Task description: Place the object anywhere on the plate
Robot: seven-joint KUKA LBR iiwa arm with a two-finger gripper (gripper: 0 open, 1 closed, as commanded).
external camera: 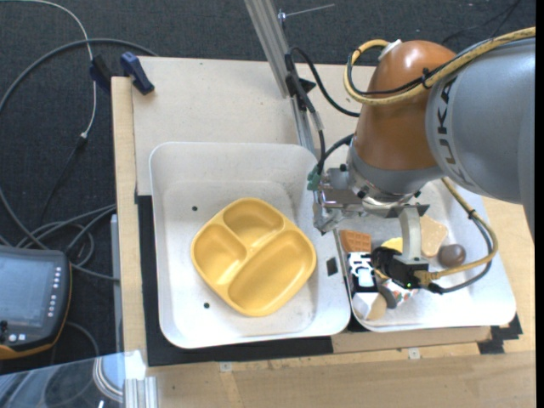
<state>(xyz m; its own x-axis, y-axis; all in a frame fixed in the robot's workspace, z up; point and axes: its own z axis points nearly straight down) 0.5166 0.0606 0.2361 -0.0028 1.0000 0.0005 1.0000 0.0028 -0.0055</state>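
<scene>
Camera view, looking down at a slant: the gripper hangs under the arm's orange band, over the wall shared by the two bins. The wrist covers it from above, so you cannot tell whether it is wide or closed, and you see nothing held in it.

Just beside the gripper, toward the view's lower right, the small objects lie together in the right bin. Nearest to it is an orange waffle-textured piece. Just past that are a black-and-white item and a yellow piece. Farther out to the right you find a tan wedge touching a brown rounded piece. A pale lump sits by the bin's near wall. Which of these is the task's object you cannot tell; all of them lie in this bin, apart from the plate.

On the gripper's other side, toward the view's left and slightly lower, the yellow three-compartment plate rests flat in the left bin, near the shared wall.

Beyond both bins, up the view from the gripper, a grey metal bar slants across the bench. Well apart at the bench's far left corner lies a blue clip.
</scene>
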